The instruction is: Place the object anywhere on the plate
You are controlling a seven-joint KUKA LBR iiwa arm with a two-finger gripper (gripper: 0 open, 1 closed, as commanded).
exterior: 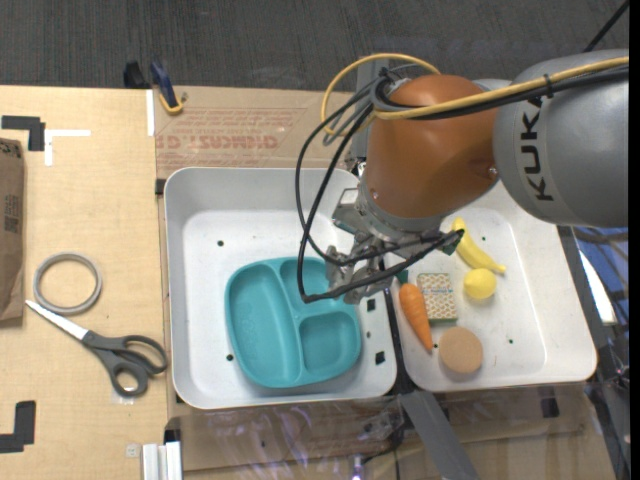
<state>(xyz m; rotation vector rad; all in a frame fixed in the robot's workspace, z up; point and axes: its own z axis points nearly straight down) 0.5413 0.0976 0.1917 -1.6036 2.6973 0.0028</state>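
Note:
A teal divided plate [290,323] lies in the left white bin [200,228]. My gripper [352,273] hangs over the plate's upper right corner, near the wall between the two bins. Cables and the orange wrist band hide most of it. In the right bin [540,348] lie a carrot [416,315], a speckled sponge block [438,297], a banana [477,253], a lemon [480,284] and a round tan cookie [461,351].
On the bench to the left sit a roll of tape [67,281] and scissors [105,349]. A cardboard sheet [240,133] lies behind the bins. The arm's body covers the back of the right bin.

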